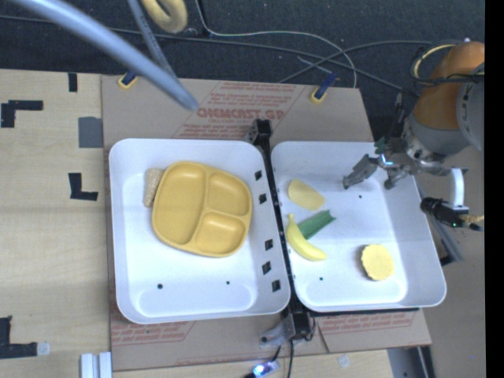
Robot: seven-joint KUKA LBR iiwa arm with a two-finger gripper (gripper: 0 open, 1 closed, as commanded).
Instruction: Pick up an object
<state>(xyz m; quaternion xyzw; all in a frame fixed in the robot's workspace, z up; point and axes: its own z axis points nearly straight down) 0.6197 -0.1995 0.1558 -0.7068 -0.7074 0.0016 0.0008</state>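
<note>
My gripper (372, 172) hangs open, holding nothing. The banana (303, 242) lies slanted, long way running from upper left to lower right.

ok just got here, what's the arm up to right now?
The arm's claw hangs open over the upper part of the right bin, holding nothing. Below it in that bin lie a pale yellow piece, a green piece, a banana and a round yellow piece, all untouched. The left bin holds a yellow divided plate with a tan item at its left edge. No pick yet.
</note>
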